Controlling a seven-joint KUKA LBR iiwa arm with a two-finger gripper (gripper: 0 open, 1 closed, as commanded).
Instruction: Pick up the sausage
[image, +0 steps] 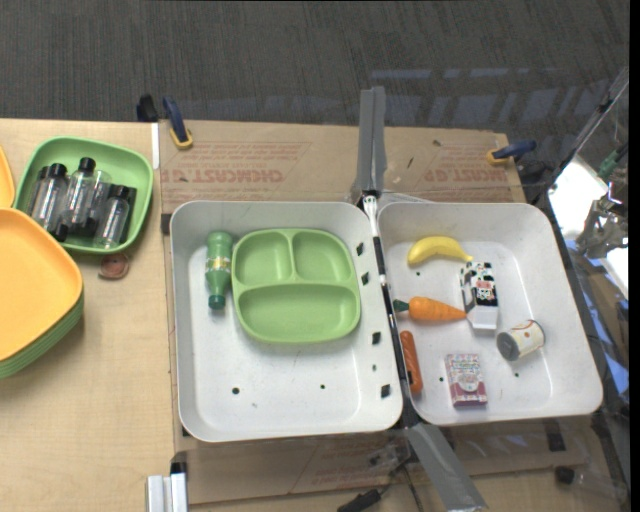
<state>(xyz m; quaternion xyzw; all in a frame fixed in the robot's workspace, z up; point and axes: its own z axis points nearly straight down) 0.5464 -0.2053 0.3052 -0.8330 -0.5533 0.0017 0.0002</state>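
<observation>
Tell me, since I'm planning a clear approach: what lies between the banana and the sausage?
In the camera view, the carrot lies between the banana and the sausage.

The brown cardboard sheet (300, 165) lying behind the two white bins (270, 400) carries red print, upside down, reading roughly "CHEMGLZ", while the small cartons' labels are too small to read.

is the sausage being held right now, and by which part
No, nothing holds it. The sausage lies loose on the floor of the right bin, against its left wall, just below the carrot.
</observation>
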